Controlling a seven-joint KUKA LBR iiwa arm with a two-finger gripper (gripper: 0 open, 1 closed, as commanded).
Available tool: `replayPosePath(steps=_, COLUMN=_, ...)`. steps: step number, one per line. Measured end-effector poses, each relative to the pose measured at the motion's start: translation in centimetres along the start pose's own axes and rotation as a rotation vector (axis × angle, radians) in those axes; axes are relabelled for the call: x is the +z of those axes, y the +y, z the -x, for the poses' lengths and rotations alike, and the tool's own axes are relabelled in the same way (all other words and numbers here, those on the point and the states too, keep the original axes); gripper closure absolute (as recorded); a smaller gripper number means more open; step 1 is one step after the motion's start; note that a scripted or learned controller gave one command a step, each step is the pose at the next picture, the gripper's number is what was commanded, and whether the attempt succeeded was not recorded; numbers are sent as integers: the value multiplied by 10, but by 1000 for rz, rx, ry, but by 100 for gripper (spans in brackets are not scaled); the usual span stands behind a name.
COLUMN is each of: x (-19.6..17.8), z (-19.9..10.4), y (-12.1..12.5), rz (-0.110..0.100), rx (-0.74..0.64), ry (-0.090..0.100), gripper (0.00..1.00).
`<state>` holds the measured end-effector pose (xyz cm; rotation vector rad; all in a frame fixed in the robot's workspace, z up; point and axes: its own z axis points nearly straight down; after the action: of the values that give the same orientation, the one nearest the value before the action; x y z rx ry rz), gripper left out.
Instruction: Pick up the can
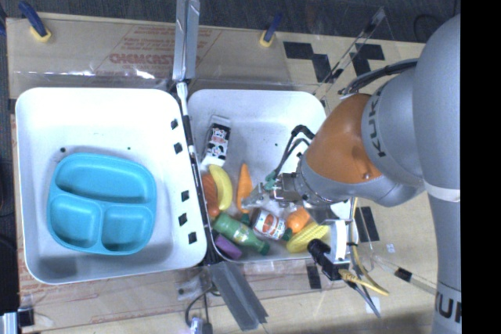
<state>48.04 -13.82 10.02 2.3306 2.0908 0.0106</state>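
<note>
The hand [275, 188] was seen low over the right bin [258, 102], at the end of the grey arm [407, 137] with its orange band [344, 149], which reached in from three o'clock. Whether its fingers were parted or closed could not be told, since the wrist hid most of them; nothing was seen gripped between them.

The can [269, 225], lying on its side with a red and white label, was found just at six o'clock from the hand, close beneath it, in the lower part of the right bin. At nine o'clock from the hand a carrot [244, 185] was lying, and further on a banana [222, 188]. A green bottle [239, 234] was lying at nine o'clock from the can, with a purple piece [227, 248] at its lower edge. At three o'clock from the can an orange piece [298, 220] and a yellow piece [307, 237] were placed together. A small carton [218, 141] with black and white print was set at eleven o'clock from the hand, apart from the heap.

The left bin [47, 109], at nine o'clock across the tabletop [94, 43], was seen to hold a blue divided plate [102, 202].
</note>
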Motion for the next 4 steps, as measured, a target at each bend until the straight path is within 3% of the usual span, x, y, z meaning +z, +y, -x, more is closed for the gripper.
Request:
replayPosePath(steps=1, x=1, z=-1, y=-1, rz=0, rx=193, ry=1, gripper=0)
replayPosePath(steps=2, x=-10, z=-1, y=1, rz=3, rx=189, ry=0, gripper=100)
replayPosePath(steps=3, x=-221, z=21, y=13, rz=-15, rx=325, ry=1, gripper=100)
replayPosePath(steps=4, x=-165, z=-80, y=-11, rz=-19, rx=480, ry=-1, gripper=100)
